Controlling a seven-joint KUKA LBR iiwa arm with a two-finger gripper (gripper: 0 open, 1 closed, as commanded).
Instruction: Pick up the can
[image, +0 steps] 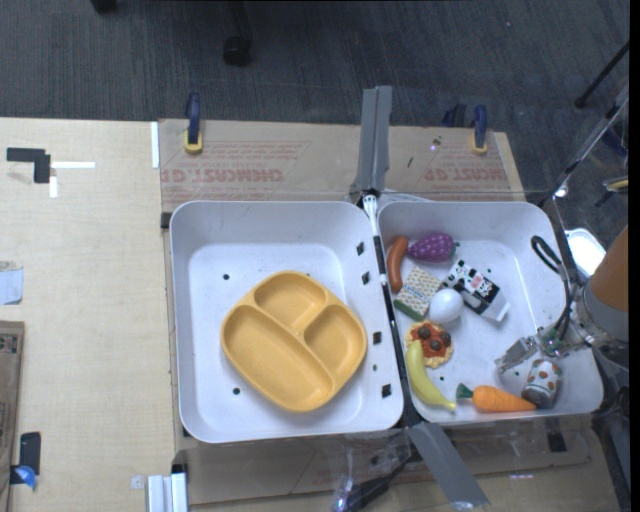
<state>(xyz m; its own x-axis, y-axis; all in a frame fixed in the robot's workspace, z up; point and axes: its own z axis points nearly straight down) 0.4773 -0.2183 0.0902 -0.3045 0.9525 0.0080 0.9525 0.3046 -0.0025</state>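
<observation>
Yellow divided plate (292, 340), purple grapes (432, 246), orange carrot (502, 400), white can (541, 379) with reddish spots

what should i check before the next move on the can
1. Can located: ok. The can lies in the right bin, near its lower right corner.
2. Pincer over the can: ok. The pincer sits just above and against it.
3. Can between the fingers: cannot tell, the metal parts blur together there.
4. Neighbours clear: not ok. The carrot lies right beside the can on its left.
5. Bin wall clearance: not ok. The can is close to the right wall.
6. Yellow tray out of the way: ok, it is in the left bin.
</observation>
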